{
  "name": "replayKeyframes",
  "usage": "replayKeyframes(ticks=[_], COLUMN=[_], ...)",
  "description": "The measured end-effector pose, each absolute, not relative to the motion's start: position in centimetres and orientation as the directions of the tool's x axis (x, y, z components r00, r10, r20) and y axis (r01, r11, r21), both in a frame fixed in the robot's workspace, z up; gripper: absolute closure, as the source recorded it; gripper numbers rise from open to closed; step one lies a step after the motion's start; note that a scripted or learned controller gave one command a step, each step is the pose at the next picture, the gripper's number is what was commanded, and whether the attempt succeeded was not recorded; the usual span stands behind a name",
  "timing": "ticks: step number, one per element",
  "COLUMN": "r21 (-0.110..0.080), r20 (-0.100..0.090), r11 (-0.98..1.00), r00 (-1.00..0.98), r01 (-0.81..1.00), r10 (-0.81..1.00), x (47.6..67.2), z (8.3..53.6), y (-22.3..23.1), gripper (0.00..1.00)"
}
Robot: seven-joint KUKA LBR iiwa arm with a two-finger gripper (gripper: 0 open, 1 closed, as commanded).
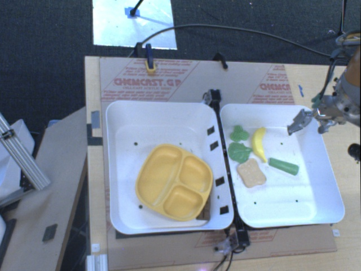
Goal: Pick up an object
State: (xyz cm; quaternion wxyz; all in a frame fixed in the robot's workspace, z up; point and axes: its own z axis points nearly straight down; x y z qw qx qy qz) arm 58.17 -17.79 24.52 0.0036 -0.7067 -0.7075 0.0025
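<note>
The tool [312, 122] hangs over the right bin's [316, 208] far right edge; I cannot tell if it is wide or narrow; nothing sits in it; the banana [259, 144], green stick [283, 166], bread [251, 174] and two green leafy toys [239, 143] lie in the right bin; a yellow tray [174, 181] lies in the left bin [127, 151].

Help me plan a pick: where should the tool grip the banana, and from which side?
Grip the banana across its middle, coming straight down from above. It lies flat, curved, long axis running roughly up-down in the view. Close across its narrow width; green pieces crowd its left side, so clearance there looks tight.
</note>
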Motion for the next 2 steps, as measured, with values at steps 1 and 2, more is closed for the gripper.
replayKeyframes(ticks=[1, 2], r21=[0.002, 0.0], r20=[-0.001, -0.001], r11=[0.004, 0.002], r00=[-0.004, -0.002], r01=[1.0, 1.0], r10=[1.0, 1.0], x=[58.4, 59.2], z=[25.1, 20.6], y=[-17.8, -18.0], gripper=[0.0, 0.0])
